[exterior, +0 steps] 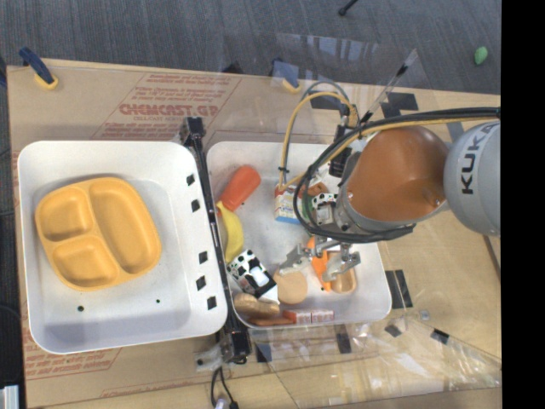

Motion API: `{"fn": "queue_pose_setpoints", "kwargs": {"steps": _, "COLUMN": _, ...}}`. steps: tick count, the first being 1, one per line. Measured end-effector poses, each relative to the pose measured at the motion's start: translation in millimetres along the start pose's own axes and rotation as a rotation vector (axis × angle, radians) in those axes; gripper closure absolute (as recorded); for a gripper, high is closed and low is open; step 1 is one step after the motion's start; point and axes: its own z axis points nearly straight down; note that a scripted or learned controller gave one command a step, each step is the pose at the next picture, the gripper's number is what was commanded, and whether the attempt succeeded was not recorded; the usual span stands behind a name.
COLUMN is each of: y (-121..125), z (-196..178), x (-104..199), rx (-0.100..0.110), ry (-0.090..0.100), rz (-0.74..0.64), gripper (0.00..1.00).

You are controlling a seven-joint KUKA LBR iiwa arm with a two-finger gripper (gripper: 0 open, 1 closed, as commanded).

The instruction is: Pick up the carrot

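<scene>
The yellow tray [95,231] sits in the left bin [34,313], well left of the fingers. In the right bin [379,292], a banana [230,233] and a red-orange piece [240,186] lie left of the gripper [328,267]. The fingers are spread either side of the carrot [319,267], not clenched. The step looks like the grasp; next they should close on it and lift.

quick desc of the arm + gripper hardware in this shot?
Grey arm with dark KUKA lettering and a wide orange band above the wrist. Black and yellow cables loop over it to the wrist. The gripper is small, metal-coloured, with two fingers.
</scene>
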Motion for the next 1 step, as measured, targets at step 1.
{"fn": "queue_pose_setpoints", "kwargs": {"steps": 1, "y": -5.4, "z": 8.4, "x": 18.2, "rx": 0.008, "ry": -0.018, "rz": -0.001, "gripper": 0.0}}
